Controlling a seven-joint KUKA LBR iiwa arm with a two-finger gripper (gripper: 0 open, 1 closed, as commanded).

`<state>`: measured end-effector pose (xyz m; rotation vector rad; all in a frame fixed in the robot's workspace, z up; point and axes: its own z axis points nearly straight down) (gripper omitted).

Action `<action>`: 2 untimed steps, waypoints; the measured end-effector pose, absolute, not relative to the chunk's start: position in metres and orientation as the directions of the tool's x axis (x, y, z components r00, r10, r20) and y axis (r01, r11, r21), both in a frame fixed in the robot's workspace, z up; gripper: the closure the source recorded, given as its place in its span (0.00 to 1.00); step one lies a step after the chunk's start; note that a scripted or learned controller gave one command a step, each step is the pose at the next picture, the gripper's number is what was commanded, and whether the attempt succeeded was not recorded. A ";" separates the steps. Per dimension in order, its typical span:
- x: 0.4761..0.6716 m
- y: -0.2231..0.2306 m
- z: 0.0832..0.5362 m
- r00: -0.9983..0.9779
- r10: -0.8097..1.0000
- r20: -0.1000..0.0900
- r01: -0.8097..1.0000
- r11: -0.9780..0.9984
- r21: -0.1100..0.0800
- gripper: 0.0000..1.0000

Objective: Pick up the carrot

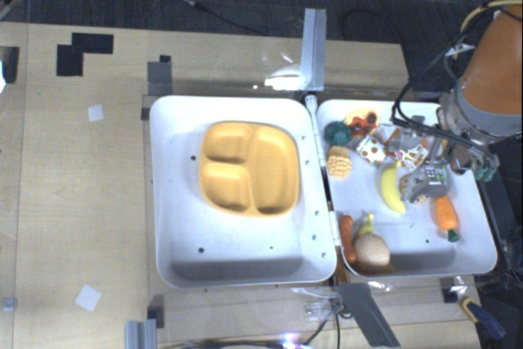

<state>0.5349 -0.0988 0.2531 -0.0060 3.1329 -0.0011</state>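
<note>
Nearest the camera, in the right bin (478, 257), we are counting along its near wall: one brown, rounded potato-like item (373, 251), one small yellow piece (364, 222) sitting just behind it, and one reddish sausage-like item (346, 231) lying against the bin's left wall.

One carrot (445, 215), orange with a green tip pointing toward the near edge, is lying toward the right side of this bin.

One banana (391, 187) is lying mid-bin, left of the carrot and apart from it.

One gripper (422, 184) is hanging between banana and carrot; we are placing the carrot just beside it, on its near right side, resting on the bin floor and not between its fingers. Whether the fingers are spread or closed we cannot tell.

One yellow corn piece (340, 164) is sitting by the left wall.

One white box with coloured spots (373, 149), one dark teal item (336, 131) and a small cluster of red and orange pieces (360, 123) are lying toward the far wall.

In the left bin (176, 176) we are listing one yellow compartment tray (248, 167).
</note>
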 end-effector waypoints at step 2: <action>0.532 -0.205 0.093 -0.983 0.183 -0.026 0.183 0.983 -0.002 0.00</action>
